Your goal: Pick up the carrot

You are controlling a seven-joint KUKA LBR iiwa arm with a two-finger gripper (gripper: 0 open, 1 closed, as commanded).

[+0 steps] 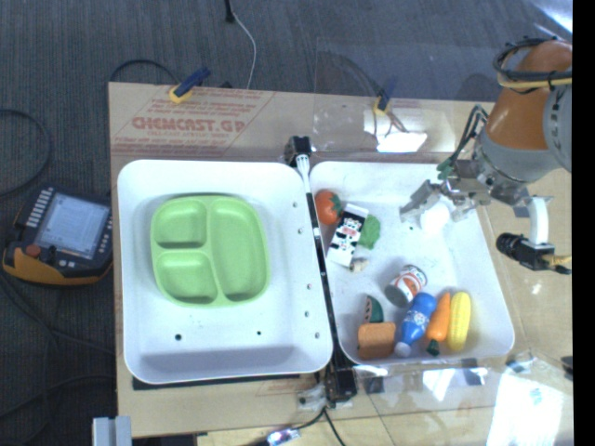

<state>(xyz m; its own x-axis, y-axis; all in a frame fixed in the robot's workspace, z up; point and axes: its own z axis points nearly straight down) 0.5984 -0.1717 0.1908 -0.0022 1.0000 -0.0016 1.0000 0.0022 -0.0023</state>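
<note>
The carrot [439, 318] is a short orange piece with a dark green end, lying in the right bin [488, 272] near its front right corner. It is wedged between a blue bottle [416, 324] on its left and a yellow piece [459, 320] on its right. My gripper [423, 210] hangs over the back right part of the same bin, well behind the carrot. It is open with nothing between its fingers.
Other items in the right bin are a red-orange tomato [325, 206], a white carton [349, 236], a green piece [371, 231], a tin can [405, 284] and a brown block [376, 339]. The left bin [139, 342] holds a green divided plate [209, 249].
</note>
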